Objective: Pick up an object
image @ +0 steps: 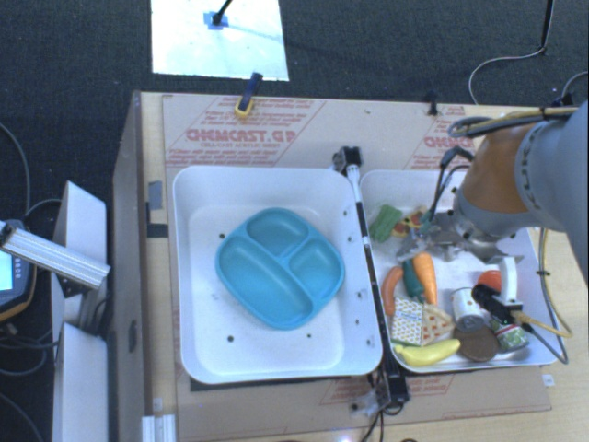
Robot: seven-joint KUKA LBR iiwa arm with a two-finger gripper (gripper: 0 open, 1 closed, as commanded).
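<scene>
The hand (425, 238) hangs low in the right bin (543, 362); whether it grips anything cannot be told. At its 6 o'clock lies a carrot (424, 273), at 9 o'clock a green toy (385, 221). The left bin (198, 247) holds a blue plate (279, 267).

Place: a robotics lab, my test cell.
Bench: I work over a board still in printed protective film (276, 127), holding two shallow white plastic bins (198, 247).
Floor: dark carpet with a taped pale sheet (218, 26).
Wiring: loose black cables (515, 58) trail around me.
Props: toy plastic food (423, 274).
</scene>
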